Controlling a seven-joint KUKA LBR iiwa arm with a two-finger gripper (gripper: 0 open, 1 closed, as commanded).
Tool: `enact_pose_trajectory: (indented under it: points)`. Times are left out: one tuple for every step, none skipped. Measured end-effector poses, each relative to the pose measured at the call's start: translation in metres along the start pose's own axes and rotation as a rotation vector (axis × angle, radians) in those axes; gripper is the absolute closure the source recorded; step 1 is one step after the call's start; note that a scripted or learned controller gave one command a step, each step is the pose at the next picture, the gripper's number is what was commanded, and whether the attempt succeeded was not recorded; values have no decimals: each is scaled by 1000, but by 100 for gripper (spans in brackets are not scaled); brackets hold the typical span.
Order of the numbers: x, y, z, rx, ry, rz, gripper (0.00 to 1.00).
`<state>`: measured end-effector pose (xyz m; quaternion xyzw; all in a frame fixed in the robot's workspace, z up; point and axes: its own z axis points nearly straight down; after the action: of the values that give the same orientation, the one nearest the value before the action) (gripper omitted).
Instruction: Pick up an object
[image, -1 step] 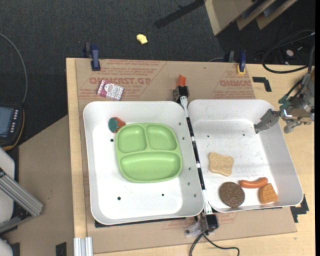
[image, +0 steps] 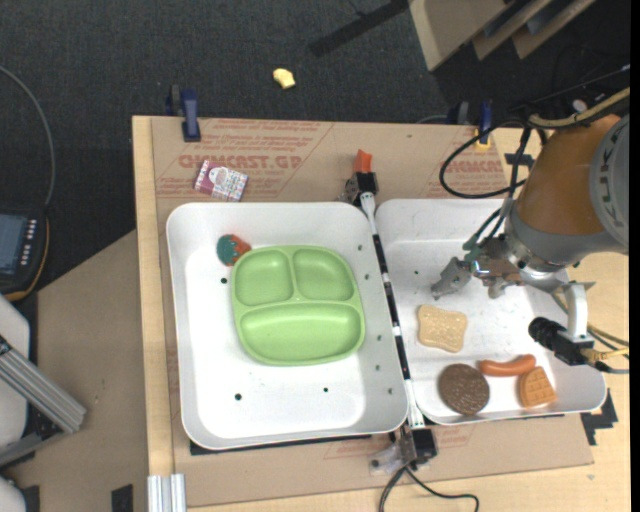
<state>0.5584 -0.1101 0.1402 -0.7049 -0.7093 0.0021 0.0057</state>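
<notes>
Two shallow white bins are seen from above at a slant, set side by side on a brown tabletop (image: 150, 300). In the left bin (image: 200, 380) a green divided plate (image: 296, 303) is laid, with two small compartments toward the far side and one wide compartment toward the near side; its long axis runs roughly left to right. A small red and green toy (image: 233, 248) is seen touching the plate's far left corner. In the right bin (image: 420, 225) four toy foods are gathered in the near half. A pale, roughly square cracker-like piece (image: 442, 328) is placed near the bin's left wall. Nearer the camera, a round brown cookie-like disc (image: 464, 388) is laid. Just right of it, a reddish sausage (image: 508, 366) is positioned with its long axis running left to right, tilted slightly upward on the right. An orange waffle-like piece (image: 536, 387) is found just below the sausage's right end, close to or touching it. The grey arm with its orange band (image: 565, 190) is extended in from the right over the far part of the right bin. The tool (image: 470, 277) is held above the bin floor, beyond the cracker-like piece and apart from it; its fingers are seen spread apart, with nothing between them. A small pink and white packet (image: 221, 179) is lying on the tabletop beyond the left bin.
</notes>
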Motion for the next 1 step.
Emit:
enact_pose_trajectory:
  points:
    - [5, -21, 40, -5, -3, 6, 0]
